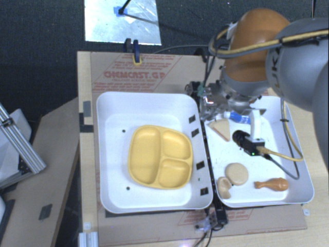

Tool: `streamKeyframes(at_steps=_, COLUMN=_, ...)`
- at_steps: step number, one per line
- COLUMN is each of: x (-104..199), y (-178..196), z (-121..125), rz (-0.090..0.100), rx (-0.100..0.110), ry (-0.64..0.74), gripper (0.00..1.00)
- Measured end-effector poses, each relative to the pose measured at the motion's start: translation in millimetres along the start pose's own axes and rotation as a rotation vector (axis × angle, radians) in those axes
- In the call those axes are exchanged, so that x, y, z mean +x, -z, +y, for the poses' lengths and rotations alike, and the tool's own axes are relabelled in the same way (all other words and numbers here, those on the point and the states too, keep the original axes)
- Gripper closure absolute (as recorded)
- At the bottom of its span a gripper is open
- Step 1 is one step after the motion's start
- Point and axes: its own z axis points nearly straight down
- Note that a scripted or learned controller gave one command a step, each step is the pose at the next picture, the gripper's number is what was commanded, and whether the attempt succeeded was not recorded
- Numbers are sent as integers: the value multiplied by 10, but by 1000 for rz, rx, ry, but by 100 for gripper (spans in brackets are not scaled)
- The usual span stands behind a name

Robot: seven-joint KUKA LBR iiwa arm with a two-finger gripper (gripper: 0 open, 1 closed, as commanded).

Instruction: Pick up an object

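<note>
My gripper (222, 112) hangs over the far left part of the right bin (298, 175), under the orange band of the arm. Just below it lies a tan wedge like a slice of bread (221, 130). A small blue and white item (239, 118) lies beside the gripper, partly hidden by the wrist. Nearer the front of that bin rest a round beige bun (237, 173), a smaller beige piece (224, 186) at its left, and a brown drumstick (272, 184). Nothing is seen held.
The left bin (115, 112) holds a yellow divided plate (159, 157). A ridge with black clips (198, 148) separates the two bins. The arm covers the far end of the right bin. A metal frame (20, 143) stands at the left edge.
</note>
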Motion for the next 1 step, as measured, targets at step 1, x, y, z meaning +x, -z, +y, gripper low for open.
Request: streamKeyframes(at_steps=1, x=544, y=-124, z=-210, rz=1, rx=0, ry=2, gripper=100)
